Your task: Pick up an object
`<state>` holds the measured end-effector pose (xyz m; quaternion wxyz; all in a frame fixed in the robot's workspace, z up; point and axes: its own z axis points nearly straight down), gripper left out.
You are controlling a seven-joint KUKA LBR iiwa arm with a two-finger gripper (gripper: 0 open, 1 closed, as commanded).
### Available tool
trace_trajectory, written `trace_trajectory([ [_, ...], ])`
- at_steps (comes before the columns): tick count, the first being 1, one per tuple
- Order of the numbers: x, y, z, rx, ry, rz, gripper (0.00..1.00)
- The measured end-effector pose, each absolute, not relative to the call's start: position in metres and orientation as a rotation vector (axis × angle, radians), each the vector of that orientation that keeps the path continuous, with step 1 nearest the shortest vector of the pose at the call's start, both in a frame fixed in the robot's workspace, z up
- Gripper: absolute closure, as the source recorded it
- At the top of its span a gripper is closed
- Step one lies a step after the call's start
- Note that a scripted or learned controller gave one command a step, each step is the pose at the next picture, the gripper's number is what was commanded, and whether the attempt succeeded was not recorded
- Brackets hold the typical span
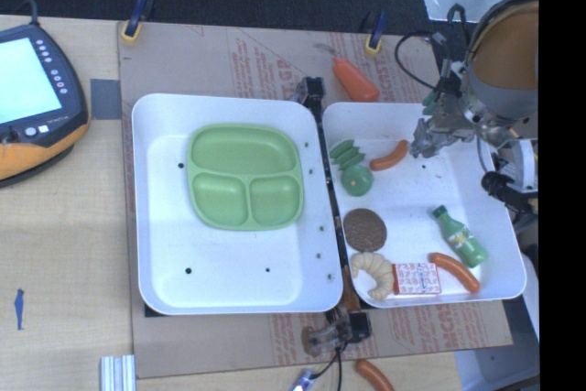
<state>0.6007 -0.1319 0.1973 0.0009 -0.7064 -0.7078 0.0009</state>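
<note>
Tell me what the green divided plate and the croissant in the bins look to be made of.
Green divided plate: likely moulded plastic, matte to satin; even pale green colour, rounded compartment ridges, soft sheen. Croissant: probably a plastic or rubber toy food; uniform cream colour, smooth moulded segments, though too small to be sure.

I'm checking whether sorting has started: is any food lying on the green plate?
No. The green plate in the left bin has all three compartments bare; the food, such as the croissant, lies in the right bin.

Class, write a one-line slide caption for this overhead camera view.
Gripper hovers beside a small sausage in the right bin of toy food; the left bin holds a green divided plate.
</note>
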Motion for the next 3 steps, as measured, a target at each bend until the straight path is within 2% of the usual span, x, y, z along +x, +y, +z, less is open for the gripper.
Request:
trace_trajectory([
  [1, 0.622, -0.135, 0.210, -2.217, -2.224, 0.002, 1.00],
  [2, 0.622, -0.135, 0.209, -2.217, -2.223, 0.002, 0.00],
  [3, 0.552, -0.095, 0.217, -2.214, -2.226, 0.006, 0.00],
])
